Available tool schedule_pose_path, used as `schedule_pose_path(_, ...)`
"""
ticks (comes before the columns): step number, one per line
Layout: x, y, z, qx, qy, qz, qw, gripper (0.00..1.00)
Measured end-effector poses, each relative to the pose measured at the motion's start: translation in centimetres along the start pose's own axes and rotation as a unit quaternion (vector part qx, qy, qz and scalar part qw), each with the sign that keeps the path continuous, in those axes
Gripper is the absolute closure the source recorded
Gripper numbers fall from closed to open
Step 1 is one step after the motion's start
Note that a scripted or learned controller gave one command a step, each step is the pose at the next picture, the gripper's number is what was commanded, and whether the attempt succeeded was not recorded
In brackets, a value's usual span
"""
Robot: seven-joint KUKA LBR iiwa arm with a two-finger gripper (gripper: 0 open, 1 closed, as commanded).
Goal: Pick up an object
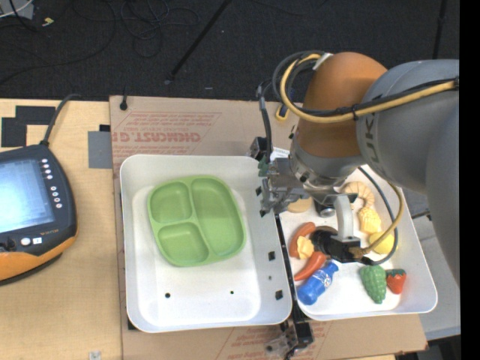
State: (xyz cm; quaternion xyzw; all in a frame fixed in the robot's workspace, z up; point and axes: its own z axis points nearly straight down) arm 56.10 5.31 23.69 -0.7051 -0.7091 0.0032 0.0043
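My gripper [271, 193] hangs over the left edge of the right bin [421, 291], close to the wall between the two bins, and nothing shows in its grasp. Toy foods lie below and to its right: an orange piece [301, 240], a red chili [311, 265], a blue bottle [317, 284], a green broccoli [373, 283], a small red fruit [397, 280], a yellow piece [373, 220] and a pale shrimp-like piece [364, 192]. The arm's bulk hides the back of this bin.
A green divided plate [196, 220] lies in the left bin [136, 246]. A teach pendant with a screen [30, 201] rests on the bench at far left. Cardboard [172, 133] lies under the bins.
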Motion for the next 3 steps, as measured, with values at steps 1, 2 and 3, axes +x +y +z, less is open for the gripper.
schedule_pose_path(1,5.2,-2.0,2.4,0.001,-0.001,0.001,1.0,1.0)
schedule_pose_path(2,4.5,-2.0,0.4,-0.002,-0.001,0.003,1.0,1.0)
schedule_pose_path(3,5.1,-1.1,2.2,0.0,-0.002,0.002,1.0,1.0)
